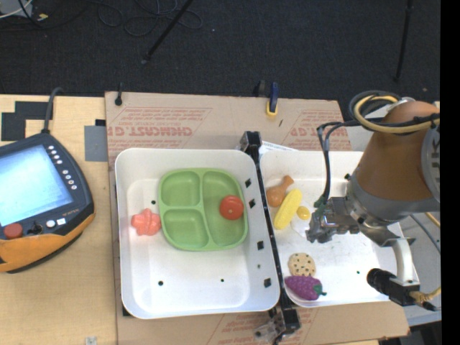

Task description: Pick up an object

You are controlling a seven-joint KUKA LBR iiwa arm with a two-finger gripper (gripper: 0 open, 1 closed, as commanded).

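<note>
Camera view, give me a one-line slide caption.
KUKA arm's gripper hovers in the right bin near a toy corn cob; green divided plate sits in the left bin.

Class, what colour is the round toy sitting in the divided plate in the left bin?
Red: the round toy lies in the green divided plate's right compartment, in the camera view.

A robotics lab: 2 white bins [144, 293] sit on a cardboard-covered bench [187, 121]. Left of the bins lies a teach pendant [39, 200] with a lit screen; behind them, cables [136, 6] trail over dark carpet. Right of the bins stands the grey-and-orange arm [395, 171].
</note>
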